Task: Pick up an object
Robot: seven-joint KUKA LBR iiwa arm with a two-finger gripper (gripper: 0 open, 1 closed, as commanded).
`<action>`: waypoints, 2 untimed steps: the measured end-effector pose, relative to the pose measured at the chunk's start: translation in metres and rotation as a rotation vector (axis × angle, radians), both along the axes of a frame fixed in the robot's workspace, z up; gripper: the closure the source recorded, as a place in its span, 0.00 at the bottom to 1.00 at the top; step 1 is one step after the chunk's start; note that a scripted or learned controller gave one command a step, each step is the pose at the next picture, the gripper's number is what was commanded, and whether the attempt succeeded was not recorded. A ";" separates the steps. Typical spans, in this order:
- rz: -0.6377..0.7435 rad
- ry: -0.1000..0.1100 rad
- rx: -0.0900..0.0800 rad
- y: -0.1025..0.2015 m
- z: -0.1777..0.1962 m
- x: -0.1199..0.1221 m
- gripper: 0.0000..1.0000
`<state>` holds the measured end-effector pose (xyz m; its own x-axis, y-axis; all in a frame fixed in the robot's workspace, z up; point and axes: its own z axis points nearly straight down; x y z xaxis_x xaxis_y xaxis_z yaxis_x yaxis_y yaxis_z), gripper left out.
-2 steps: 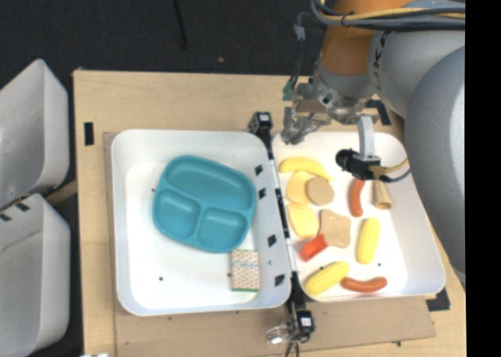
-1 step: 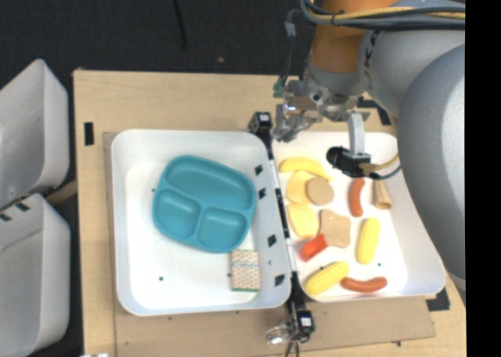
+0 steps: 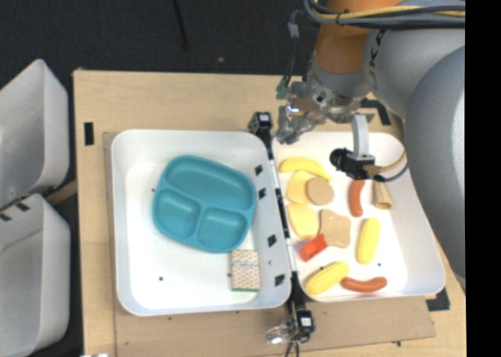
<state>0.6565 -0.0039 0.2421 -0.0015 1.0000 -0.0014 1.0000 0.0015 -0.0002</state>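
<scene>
The claw [image 3: 291,127] is hanging over the back left corner of the right bin [image 3: 419,265], close to the wall it shares with the left bin [image 3: 133,289]. I cannot tell how far open it is, and nothing is showing in its hold. The yellow curved piece [image 3: 304,166] is lying closest, just forward of the claw on the bin floor, and I am taking it as the likeliest target. It is looking like moulded toy food, so probably light, stiff and rather slick. A grip across its narrow middle, square to the curve, would be the safest hold, since the tapered ends would be apt to squirt out. Just past it, a round brown disc [image 3: 318,191] is touching a pale yellow slab [image 3: 300,213]. To the right of these a red sausage [image 3: 356,197] and a tan cone-like piece [image 3: 381,195] are sitting slightly apart. Farther from the claw, a bread slice [image 3: 337,228] is resting between a red-orange piece [image 3: 312,248] and a yellow corn cob [image 3: 368,239]. Farthest in this bin, a yellow banana [image 3: 325,277] and a second sausage [image 3: 364,284] are lying along the front wall. Away to the claw's left, across the shared wall, a teal divided plate [image 3: 205,203] and a checked packet [image 3: 245,271] are occupying the other bin.
</scene>
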 end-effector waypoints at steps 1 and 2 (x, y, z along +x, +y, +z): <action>-0.002 -0.003 -0.001 -0.010 -0.010 0.011 1.00; -0.004 0.000 0.000 -0.012 -0.003 -0.002 1.00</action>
<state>0.6546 -0.0161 0.2396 0.0027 1.0000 -0.0018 1.0000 -0.0027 -0.0002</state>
